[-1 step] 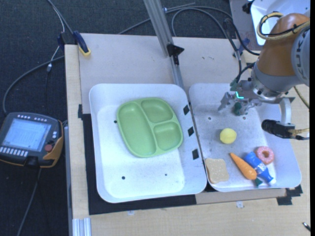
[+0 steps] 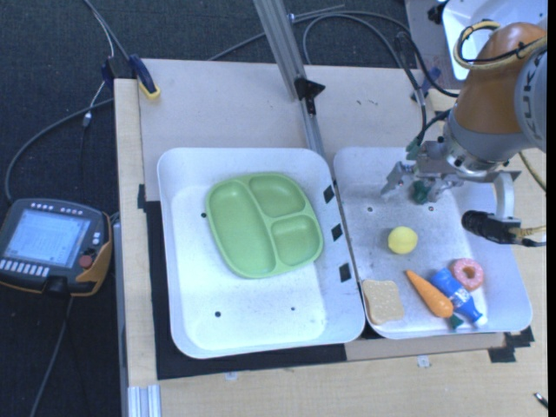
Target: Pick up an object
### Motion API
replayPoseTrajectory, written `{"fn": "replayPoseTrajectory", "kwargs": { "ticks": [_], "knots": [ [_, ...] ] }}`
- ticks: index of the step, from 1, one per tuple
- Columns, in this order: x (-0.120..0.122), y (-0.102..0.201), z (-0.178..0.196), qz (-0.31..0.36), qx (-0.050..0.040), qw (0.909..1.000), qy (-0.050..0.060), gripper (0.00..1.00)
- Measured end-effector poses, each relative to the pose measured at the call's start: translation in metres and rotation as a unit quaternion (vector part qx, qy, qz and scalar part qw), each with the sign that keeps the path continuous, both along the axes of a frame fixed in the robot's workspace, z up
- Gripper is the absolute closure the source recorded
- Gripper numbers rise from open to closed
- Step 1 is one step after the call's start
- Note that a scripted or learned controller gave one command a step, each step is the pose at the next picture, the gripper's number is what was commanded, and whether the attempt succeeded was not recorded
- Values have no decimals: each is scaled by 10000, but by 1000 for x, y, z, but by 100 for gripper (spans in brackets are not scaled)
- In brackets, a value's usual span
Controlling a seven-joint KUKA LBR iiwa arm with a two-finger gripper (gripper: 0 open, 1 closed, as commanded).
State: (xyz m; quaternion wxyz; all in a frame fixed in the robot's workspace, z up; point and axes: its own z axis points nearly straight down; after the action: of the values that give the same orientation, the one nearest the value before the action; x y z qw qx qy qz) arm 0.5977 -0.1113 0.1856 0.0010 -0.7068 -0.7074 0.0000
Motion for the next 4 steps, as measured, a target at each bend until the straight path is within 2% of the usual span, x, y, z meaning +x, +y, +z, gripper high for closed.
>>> {"fn": "replayPoseTrajectory", "kwargs": {
  "ticks": [1,2,3,4],
  "knots": [
    [3,2,-63,-4,3,10000,34,0],
    [4,3,-100,-5,-1,10000,-11,0],
    [5,2,-87,-6,-16,10000,-31,100],
    [9,9,-25,8,-10,10000,-43,100]
  ]
}}
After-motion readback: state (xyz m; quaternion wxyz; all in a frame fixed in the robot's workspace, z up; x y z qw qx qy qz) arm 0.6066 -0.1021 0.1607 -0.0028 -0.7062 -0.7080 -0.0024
